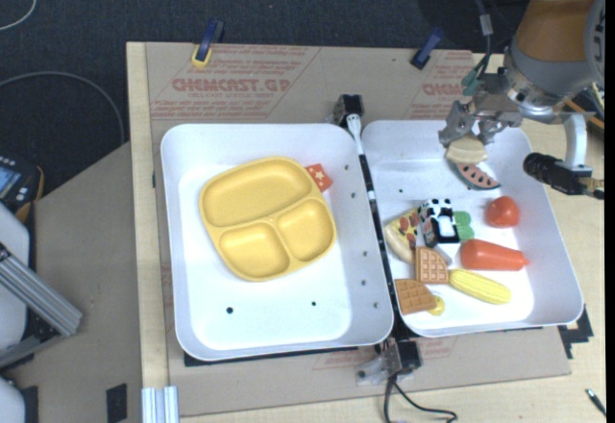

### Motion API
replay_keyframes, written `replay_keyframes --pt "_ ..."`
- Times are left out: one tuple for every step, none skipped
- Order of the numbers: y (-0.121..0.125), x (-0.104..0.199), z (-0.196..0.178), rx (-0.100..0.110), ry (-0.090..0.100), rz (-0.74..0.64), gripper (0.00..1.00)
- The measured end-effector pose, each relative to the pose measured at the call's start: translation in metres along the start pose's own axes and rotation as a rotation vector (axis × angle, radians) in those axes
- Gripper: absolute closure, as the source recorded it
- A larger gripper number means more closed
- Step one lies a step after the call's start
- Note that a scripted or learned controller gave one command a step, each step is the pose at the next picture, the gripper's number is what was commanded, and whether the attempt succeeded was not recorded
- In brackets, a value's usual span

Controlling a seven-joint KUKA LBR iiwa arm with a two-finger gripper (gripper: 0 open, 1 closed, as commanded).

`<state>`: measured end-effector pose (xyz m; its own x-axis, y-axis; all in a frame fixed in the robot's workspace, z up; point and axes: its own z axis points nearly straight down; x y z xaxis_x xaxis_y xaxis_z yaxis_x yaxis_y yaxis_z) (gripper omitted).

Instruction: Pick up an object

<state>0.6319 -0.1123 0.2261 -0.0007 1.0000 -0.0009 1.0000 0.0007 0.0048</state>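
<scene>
Two white bins sit side by side on a cardboard-covered bench (288,75) — the left bin (183,219) holds a yellow divided plate (266,217). Above the right bin (557,286), the gripper (468,135) clasps a watermelon slice (472,164), lifted clear of the toy food pile (452,253).

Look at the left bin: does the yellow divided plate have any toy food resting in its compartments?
No: the yellow divided plate has bare compartments; a small orange piece lies just beside its rim in the left bin.

Red print "CHEMCAST GP" on the brown board (240,85) — repeated, partly hidden, at right.
</scene>
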Motion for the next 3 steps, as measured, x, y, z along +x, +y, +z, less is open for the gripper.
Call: replay_keyframes --pt "-0.051 0.016 0.011 0.01 0.002 0.002 1.0" --pt "-0.076 0.039 -0.001 0.007 0.003 -0.002 1.0" --pt "-0.08 0.039 0.005 0.008 0.002 0.001 1.0"
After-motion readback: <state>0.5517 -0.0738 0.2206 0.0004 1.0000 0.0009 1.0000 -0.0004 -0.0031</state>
